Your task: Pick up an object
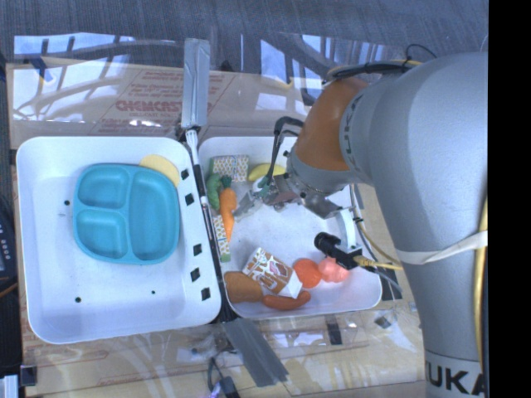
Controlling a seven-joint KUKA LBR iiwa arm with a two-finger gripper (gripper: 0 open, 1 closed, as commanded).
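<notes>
Gripper (pixel 259 196), finger state unclear, hovers beside the carrot (pixel 226 211), whose long axis apparently runs top-to-bottom.

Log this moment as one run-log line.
arm: over right bin | gripper: low beside carrot, nothing seen held | left bin: blue tray

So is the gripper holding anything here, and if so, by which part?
It cannot be told. The gripper is down in the right bin beside the carrot, but no object is visibly between its fingers at this angle.
</notes>
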